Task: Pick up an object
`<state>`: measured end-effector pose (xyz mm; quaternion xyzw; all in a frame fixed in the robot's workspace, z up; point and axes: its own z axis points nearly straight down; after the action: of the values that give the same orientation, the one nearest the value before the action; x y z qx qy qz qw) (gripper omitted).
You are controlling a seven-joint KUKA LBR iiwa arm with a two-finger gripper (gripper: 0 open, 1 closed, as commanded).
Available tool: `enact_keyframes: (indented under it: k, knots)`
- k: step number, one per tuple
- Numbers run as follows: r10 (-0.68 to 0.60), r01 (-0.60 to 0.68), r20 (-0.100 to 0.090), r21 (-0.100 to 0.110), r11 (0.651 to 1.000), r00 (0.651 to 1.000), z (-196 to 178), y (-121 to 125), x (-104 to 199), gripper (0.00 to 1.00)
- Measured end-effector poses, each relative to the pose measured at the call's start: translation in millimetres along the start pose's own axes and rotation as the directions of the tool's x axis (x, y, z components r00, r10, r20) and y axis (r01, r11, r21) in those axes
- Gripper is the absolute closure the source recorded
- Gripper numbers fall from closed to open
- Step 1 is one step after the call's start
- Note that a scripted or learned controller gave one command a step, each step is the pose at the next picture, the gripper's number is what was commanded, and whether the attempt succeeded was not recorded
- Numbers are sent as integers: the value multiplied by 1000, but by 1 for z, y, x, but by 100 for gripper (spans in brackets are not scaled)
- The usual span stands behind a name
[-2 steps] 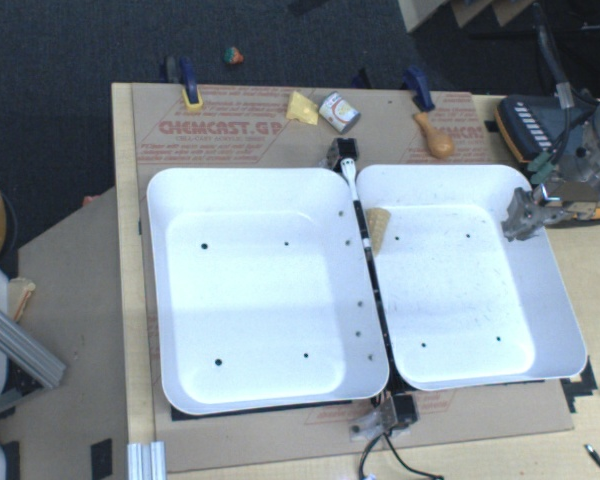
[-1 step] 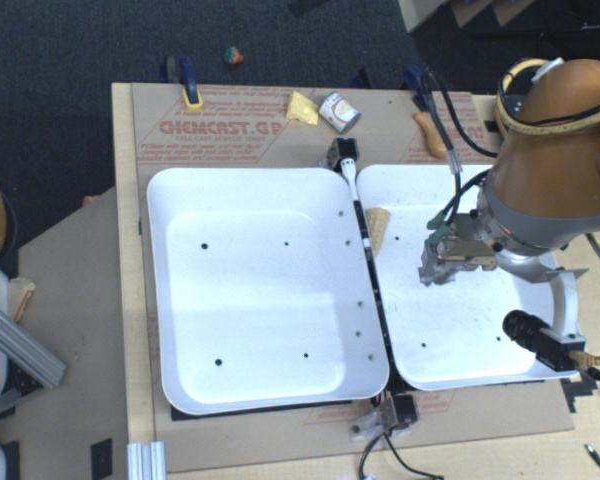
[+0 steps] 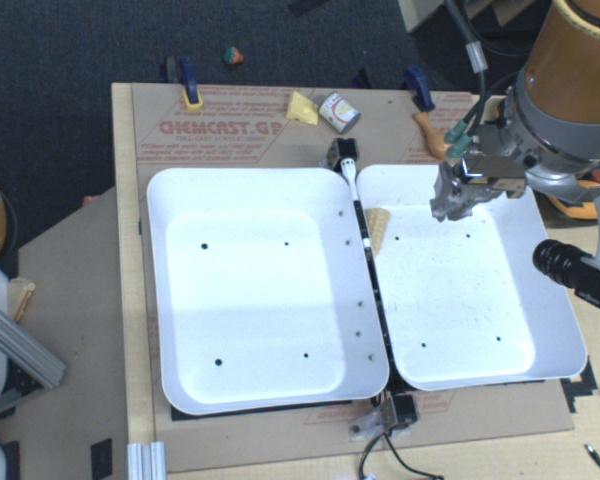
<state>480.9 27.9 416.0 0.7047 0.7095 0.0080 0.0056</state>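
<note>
The claw [image 3: 452, 206] is hung low over the back of the right shallow white plastic bin [image 3: 540, 353], near its far rim. Whether it's spread or pinched can't really be told from this angle, and nothing is seen gripped in it.

Just to its left, a small tan cone-shaped piece [image 3: 378, 227] is tucked against the right bin's inner wall, right by the black strip where the two bins meet. That's probably the pick target, since it's the one loose thing seen inside either bin. Being jammed up against the wall, it could be awkward to get at.

The left shallow white plastic bin [image 3: 175, 268] is parked beside it, likely as a drop spot.

Further back on the brown cardboard-covered table [image 3: 230, 128], a yellow wedge-like chunk [image 3: 302, 109] and a small white box-shaped item [image 3: 339, 112] are left lying outside the bins, so they're probably not in play.
</note>
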Motion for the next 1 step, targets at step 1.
enact_keyframes:
  k: [1]
  knots:
    - [-2, 2, 1, 12, 1000, 1000, -15, 38, 72, 100]
